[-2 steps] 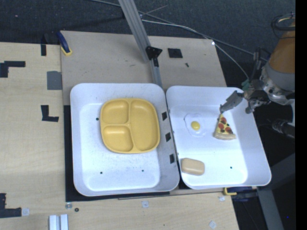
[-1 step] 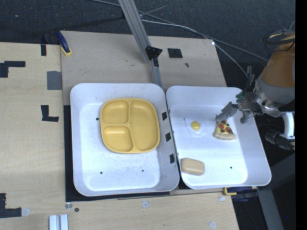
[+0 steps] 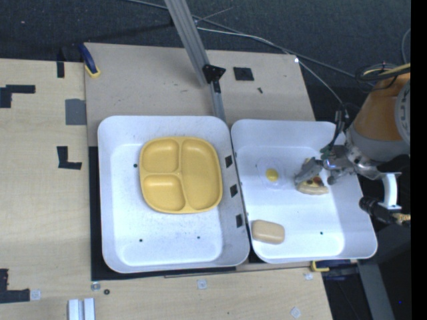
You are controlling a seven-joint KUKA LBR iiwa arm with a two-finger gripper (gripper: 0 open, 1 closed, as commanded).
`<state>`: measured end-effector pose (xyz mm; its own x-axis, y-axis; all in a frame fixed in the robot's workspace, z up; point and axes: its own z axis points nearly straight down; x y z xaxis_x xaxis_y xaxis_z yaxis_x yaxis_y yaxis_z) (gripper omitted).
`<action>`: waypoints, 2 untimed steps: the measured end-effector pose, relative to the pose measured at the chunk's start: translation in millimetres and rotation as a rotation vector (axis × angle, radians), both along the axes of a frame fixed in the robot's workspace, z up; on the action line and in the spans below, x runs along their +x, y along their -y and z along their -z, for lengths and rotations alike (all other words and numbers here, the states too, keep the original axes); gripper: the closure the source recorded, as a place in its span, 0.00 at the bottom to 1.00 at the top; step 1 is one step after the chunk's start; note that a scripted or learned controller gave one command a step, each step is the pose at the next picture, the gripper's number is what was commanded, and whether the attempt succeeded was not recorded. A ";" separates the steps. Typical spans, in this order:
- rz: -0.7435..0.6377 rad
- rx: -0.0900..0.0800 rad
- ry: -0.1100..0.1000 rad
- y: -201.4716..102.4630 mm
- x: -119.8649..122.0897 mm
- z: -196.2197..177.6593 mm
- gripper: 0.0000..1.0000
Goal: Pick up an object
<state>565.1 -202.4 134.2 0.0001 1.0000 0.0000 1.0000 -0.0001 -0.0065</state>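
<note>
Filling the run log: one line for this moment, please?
gripper: low in right bin | over pale object | grasp unconfirmed | yellow tray: left bin

No text, label or number can be read here (nothing legible).

Robot lab: taped bench point(image 3: 40, 179) (two bins point(image 3: 113, 199)).

Divided plate point(image 3: 181, 175) in left bin point(image 3: 113, 179), block point(image 3: 268, 232) and ball point(image 3: 271, 175) in right bin point(image 3: 287, 135)
</note>
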 end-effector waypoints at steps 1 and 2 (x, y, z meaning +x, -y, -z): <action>-0.001 -0.010 0.016 3.0 2.6 46.7 0.00; -0.001 -0.011 0.024 3.1 5.4 31.5 1.00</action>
<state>570.5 -205.4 102.7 -0.0008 0.9999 -0.0113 0.9998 0.0010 0.0179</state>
